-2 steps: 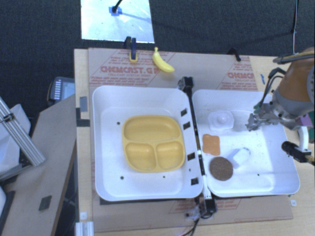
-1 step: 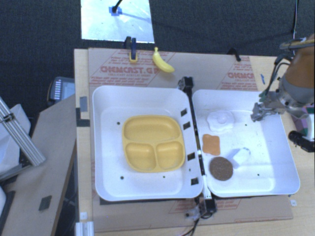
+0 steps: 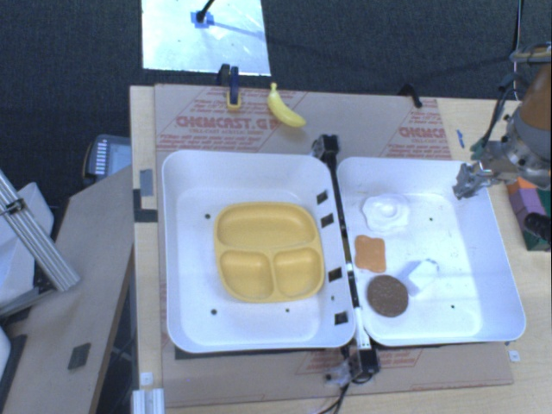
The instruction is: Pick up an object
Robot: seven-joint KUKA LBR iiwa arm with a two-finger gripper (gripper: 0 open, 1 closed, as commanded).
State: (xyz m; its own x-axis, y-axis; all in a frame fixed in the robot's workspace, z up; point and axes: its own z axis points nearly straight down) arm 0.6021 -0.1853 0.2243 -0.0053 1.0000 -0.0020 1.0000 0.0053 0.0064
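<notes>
The right bin (image 3: 483,317) holds a white fried-egg piece (image 3: 385,212), an orange toast-like square (image 3: 370,254), a round brown patty (image 3: 388,296) and a small pale block (image 3: 422,274) beside the patty. My gripper (image 3: 470,179) hangs over the right bin's upper right rim, far from these items, with the arm's wrist coming in at the right edge. Nothing shows between its fingers.
The left bin (image 3: 185,231) holds a yellow three-compartment plate (image 3: 264,250). A yellow banana (image 3: 285,109) lies on the board behind the bins, next to a yellow clamp (image 3: 233,89). A black divider with clips (image 3: 338,240) runs between the bins.
</notes>
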